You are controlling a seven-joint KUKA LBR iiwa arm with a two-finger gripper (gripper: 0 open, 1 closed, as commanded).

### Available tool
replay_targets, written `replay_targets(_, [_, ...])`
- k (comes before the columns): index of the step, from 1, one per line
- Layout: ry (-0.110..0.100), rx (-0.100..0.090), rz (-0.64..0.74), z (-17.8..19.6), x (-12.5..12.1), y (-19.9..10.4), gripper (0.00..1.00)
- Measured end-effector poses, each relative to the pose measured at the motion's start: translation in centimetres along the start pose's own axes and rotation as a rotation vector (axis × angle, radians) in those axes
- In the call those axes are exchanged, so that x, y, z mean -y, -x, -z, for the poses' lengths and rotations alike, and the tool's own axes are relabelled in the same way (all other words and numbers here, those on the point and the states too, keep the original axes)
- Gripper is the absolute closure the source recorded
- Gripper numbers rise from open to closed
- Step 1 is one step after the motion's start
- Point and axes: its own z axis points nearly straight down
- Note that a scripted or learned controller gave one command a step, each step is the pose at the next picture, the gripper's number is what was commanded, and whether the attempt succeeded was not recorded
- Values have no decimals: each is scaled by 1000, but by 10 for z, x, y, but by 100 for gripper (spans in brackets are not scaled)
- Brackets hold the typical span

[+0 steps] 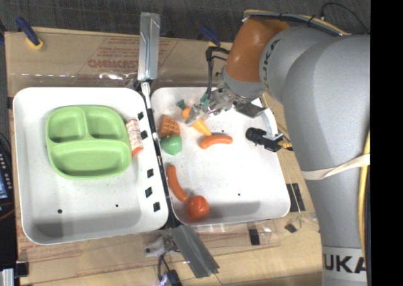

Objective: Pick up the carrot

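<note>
1. Camera view: the gripper (203,109) sits low over the right bin (264,184), its tips blurred; whether it grips anything, I cannot tell.
2. The carrot (201,126) lies just beside those tips, partly hidden, near a sausage (215,141).

Two white bins (25,171) sit side by side on the tabletop. The left bin holds one green divided plate (88,141) and one small cylindrical can (134,136) at its right edge. The right bin (267,184) holds one carrot (201,126), two sausages (215,141), one waffle cone (168,126), one green round piece (171,145), one red tomato (198,206), and one small orange-and-green piece (185,111) near its far edge.
</note>
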Motion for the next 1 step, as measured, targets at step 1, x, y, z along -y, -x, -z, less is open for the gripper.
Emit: replay_targets(1, [10,4,-36,111,-28,-74,100])
